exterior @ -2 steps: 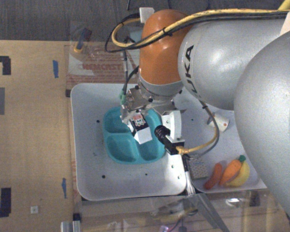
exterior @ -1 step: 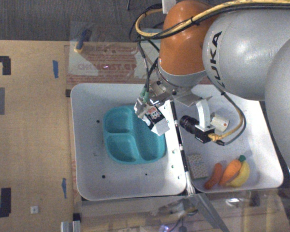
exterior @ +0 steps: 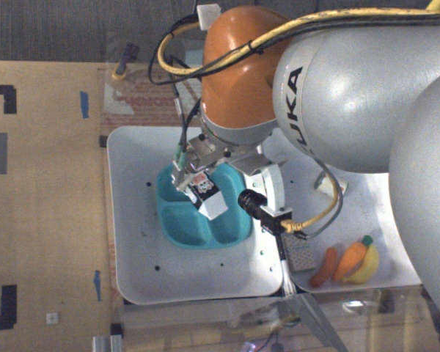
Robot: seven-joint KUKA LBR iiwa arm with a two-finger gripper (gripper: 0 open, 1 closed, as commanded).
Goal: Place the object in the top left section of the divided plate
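Your gripper (exterior: 194, 184) hangs over the upper part of the blue divided plate (exterior: 187, 229) in the left bin (exterior: 132, 270). You cannot tell how it is set. Toy carrot (exterior: 350, 259), banana (exterior: 368, 265) and sausage (exterior: 324, 267) lie in the right bin (exterior: 396, 281).

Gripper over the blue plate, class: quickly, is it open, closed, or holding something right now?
Gripper: over the blue plate in the left bin; open or closed cannot be told, and no held object can be made out.
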